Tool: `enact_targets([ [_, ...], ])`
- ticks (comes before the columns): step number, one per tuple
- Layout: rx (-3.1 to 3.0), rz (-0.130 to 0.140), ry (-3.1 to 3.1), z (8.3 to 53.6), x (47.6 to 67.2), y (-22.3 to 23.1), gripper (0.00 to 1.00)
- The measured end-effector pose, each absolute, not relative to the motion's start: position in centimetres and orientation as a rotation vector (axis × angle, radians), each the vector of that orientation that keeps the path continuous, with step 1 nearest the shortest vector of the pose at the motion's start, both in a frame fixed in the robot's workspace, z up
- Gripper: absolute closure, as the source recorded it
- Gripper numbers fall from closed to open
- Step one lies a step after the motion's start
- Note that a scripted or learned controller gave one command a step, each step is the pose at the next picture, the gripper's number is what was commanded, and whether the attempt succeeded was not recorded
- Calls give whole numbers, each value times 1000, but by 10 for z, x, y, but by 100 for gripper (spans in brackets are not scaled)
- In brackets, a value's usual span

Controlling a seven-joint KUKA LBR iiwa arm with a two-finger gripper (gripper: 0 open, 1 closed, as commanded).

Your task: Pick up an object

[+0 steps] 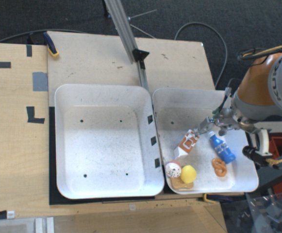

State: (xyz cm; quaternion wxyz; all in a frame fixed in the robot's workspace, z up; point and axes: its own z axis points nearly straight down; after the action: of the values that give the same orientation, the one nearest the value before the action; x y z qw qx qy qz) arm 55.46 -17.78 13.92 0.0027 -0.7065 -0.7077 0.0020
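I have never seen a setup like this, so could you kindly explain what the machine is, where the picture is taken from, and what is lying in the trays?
The picture comes from one fixed camera above a bench, looking down at a slant. The grey and orange shape at the right is a robot arm; its gripper, a two-fingered claw, hangs over the right bin. I cannot tell whether it grips anything. That shallow white bin holds a small orange and white carton, a blue bottle, a pretzel-shaped object, a yellow ball and a white speckled ball. The left bin sits beside it, its rim against the right bin's.
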Motion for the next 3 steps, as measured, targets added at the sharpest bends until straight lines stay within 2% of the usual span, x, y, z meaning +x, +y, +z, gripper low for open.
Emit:
enact_targets([
  [1,-2229,-14,-2234,115,561,-179,0],
  [2,-2225,-14,-2231,122,560,-177,100],
  [3,-2221,-2,-2225,169,553,-173,100],
])
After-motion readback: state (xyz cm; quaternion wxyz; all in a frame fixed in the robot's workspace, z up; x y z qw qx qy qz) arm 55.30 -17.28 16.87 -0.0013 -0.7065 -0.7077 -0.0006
